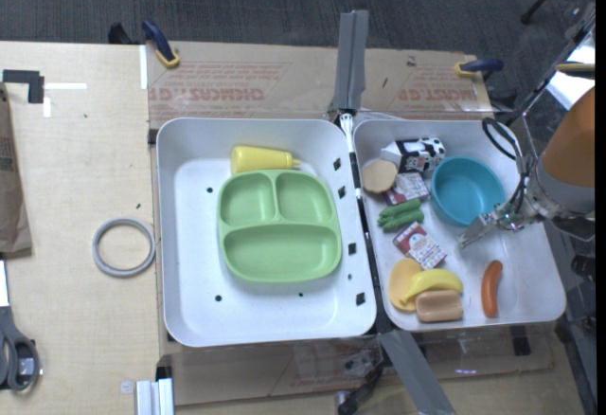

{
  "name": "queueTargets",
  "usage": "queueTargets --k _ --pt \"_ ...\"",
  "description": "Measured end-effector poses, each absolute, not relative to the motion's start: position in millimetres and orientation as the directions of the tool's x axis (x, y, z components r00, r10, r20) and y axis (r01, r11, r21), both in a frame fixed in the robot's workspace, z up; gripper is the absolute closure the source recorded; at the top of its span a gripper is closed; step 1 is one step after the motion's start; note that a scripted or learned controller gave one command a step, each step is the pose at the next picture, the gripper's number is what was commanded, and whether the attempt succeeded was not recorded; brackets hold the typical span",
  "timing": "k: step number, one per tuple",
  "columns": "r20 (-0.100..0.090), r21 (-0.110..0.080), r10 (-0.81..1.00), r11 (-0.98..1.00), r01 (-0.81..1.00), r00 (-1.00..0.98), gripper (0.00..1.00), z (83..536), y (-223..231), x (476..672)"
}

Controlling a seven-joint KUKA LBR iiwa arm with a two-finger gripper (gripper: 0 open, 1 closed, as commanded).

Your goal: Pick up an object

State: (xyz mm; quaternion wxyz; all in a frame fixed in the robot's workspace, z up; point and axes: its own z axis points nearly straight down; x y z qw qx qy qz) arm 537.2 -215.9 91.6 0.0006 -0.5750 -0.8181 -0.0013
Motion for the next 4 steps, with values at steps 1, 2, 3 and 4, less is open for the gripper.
queueTargets --k 1,2,3,4 --pt "-0.001 0.001 0.837 0.548 0.837 -0.548 0.0 91.9 -202.1 584.3" --pt "-0.002 -0.001 0.891 0.454 0.891 -0.454 0.0 91.7 -208.3 639.1" --pt "-0.003 -0.001 0.934 0.356 0.934 -0.356 0.0 92.9 -132.9 657.7" --pt "-0.009 0.004 0.933 0.359 0.933 -0.359 1.0 105.4 -133.8 659.6"
